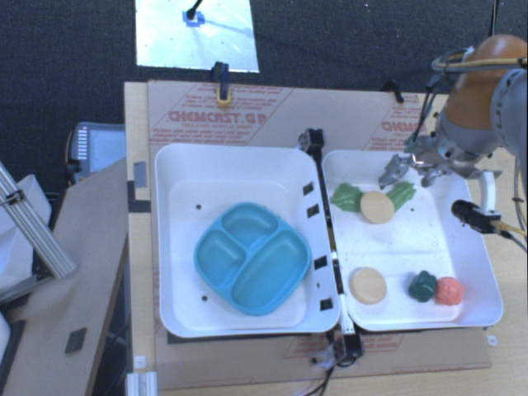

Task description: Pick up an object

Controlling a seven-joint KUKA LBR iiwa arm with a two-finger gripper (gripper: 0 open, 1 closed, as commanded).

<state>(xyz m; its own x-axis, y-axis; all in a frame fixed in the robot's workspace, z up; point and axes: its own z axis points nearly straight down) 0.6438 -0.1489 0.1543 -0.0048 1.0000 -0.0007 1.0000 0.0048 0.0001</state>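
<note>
- The two-finger gripper [410, 170] hangs over the far edge of the right white bin [474, 258], its fingers spread apart with nothing between them.
- Nearest targets: a green leafy toy [402, 193] and a tan round disc [378, 207], touching each other; closing there could catch both or nudge either away.
- A second green leafy piece [346, 197] crowds the disc's other side.
- Along the near edge lie another tan disc [368, 285], a dark green lump [422, 285] and a pink-orange lump [449, 290].
- A blue divided plate [252, 257] sits in the left white bin [177, 221].

"CHEMCAST GP" in red on board [247, 114] (right copy partly hidden).
</note>
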